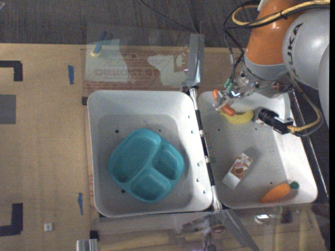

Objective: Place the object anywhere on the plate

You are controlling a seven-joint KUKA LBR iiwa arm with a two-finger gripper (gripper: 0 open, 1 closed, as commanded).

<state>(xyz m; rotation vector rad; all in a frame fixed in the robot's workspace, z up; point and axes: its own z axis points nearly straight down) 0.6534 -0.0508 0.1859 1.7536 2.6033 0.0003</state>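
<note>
Yellow curved toy fruit, smooth and rounded like a short banana, lies in the top left corner of the right shallow white bin. It rests flat on the bin's matte floor, close to the upper wall. My gripper hangs over that same corner, just beside the fruit's left end, and from this slant I cannot tell whether it is spread or pressed together. Nothing shows clearly pinched in it.

My arm comes in from the right. Its glossy orange band bulges above the wrist, with smooth grey casing beyond it.

Two other things share the right bin, well apart from the fruit. A small rectangular carton, white with a brown printed face, lies tilted near the middle of the floor. An orange carrot-shaped toy with a green tip lies on its side near the bottom right corner.

The teal plastic plate sits in the left shallow white bin, turned at an angle. It is a rounded square with soft corners, and raised ridges divide it into three compartments, all bare. It lies well apart from the fruit, with the two bins' touching walls between them.

A clear, shiny plastic sheet lies above the left bin on the tan bench.
</note>
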